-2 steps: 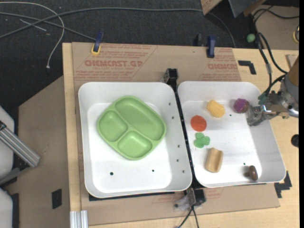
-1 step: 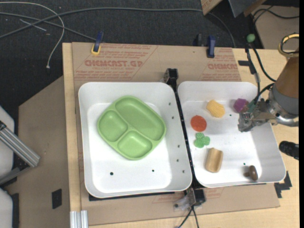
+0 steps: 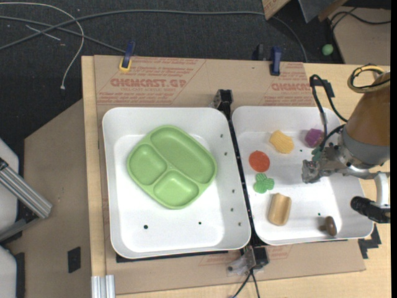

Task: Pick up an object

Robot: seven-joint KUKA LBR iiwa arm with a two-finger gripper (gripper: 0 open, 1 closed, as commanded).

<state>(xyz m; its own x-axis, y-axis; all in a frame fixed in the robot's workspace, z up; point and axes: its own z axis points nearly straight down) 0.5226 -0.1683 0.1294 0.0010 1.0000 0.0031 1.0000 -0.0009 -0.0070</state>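
**Tool low in the right bin, nothing visibly held**

I see the tool down in the right white bin, beside a small purple lump. Whether it's open or closed I can't tell – it's too blurred. The nearest candidate, a yellow rounded toy, looks light and smooth (likely slippery); I'd pinch across its width.

Left bin: green three-compartment plate, lying flat near centre. Right bin: yellow piece upper centre, purple piece to its right, red-orange disc and green clover-like piece at left, tan cylinder lower centre, small brown piece lower right. Gripper hangs over right bin's middle, right of the disc, touching nothing visibly.
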